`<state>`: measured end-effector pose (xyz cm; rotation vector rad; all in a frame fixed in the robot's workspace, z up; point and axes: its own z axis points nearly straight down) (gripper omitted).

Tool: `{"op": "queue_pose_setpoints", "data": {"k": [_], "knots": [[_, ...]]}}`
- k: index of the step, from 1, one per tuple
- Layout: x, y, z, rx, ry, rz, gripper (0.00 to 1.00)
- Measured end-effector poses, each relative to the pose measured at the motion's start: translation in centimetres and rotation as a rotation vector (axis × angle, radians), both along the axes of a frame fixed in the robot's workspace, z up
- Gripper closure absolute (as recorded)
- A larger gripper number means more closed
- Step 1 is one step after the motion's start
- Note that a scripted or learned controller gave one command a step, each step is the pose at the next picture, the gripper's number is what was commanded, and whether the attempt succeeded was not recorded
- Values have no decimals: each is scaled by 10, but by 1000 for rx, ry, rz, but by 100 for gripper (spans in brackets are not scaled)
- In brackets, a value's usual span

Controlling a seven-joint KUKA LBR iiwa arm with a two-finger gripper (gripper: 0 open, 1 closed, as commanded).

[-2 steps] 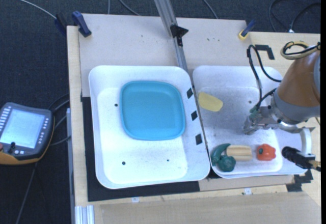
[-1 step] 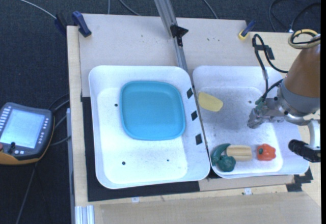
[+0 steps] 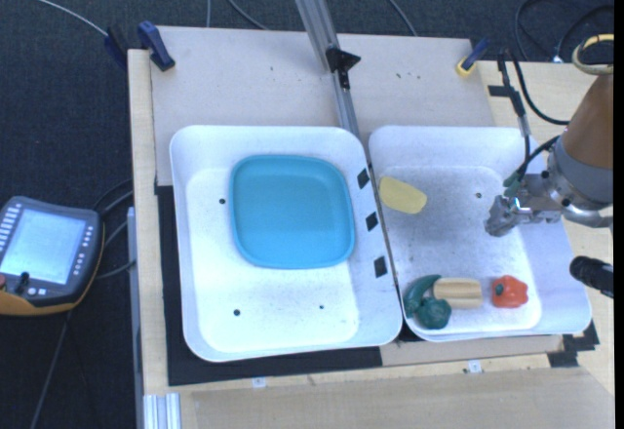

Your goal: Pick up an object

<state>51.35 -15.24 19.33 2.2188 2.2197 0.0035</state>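
1. The arm (image 3: pixel 591 149) comes in from the right edge of the frame, orange band up top and the grey wrist below it, hanging over the right side of the right bin (image 3: pixel 546 149).
2. The gripper (image 3: pixel 500 219) sits at the right-middle of that bin, pointing down and to the left. Honestly it's just a grey metal blob from this angle, so I can't tell how it's set. Nothing looks caught in it as far as I can see.
3. Stuff in the right bin: a pale yellow piece (image 3: pixel 402 195) near the upper left part of the bin floor, well apart from the gripper.
4. Along the bottom edge of the same bin there's a row: a dark green thing (image 3: pixel 427 303) on the left, a tan cylinder (image 3: pixel 458 292) touching it in the middle, and a red and orange thing (image 3: pixel 508 292) just beside that on the right. The red one is below the gripper, not touching it.
5. The left bin (image 3: pixel 195 222) has a blue square plate (image 3: pixel 292 211) lying flat in its upper middle.
6. A metal pole (image 3: pixel 317 13) slants down from the top of the frame to the gap between the bins.
7. At the far left of the frame a handheld controller (image 3: pixel 44 252) with a screen lies on the dark carpet.
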Motion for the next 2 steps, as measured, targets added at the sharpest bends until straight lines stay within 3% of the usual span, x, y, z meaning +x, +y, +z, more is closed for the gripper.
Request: {"op": "queue_pose_setpoints", "data": {"k": [1,2], "knots": [[1,0,53,0,-2,0,100],[-4,44,52,1,3,3,100]]}}
